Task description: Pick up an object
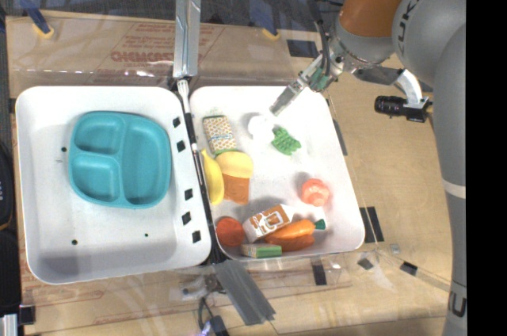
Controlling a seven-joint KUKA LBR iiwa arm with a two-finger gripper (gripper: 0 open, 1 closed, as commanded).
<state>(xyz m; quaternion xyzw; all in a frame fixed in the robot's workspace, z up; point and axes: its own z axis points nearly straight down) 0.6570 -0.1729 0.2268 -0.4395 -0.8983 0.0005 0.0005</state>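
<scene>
Brown surface (396, 192) under two shallow white bins (32, 168), dark floor beyond. Grey arm cut off at right. Slim fingers (283, 101) above right bin, state unclear. Green ridged toy (285, 141) just below.

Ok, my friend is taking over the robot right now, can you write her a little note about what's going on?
Gripper: above the far part of the right white bin, holding nothing that can be seen.
Right bin: green leafy toy just below the gripper, red tomato toy, orange carrot toy, small milk carton, yellow banana toy, and more.
Left white bin: teal divided plastic plate.
Done: nothing picked up yet.
Left: grab one object and lift it.
</scene>
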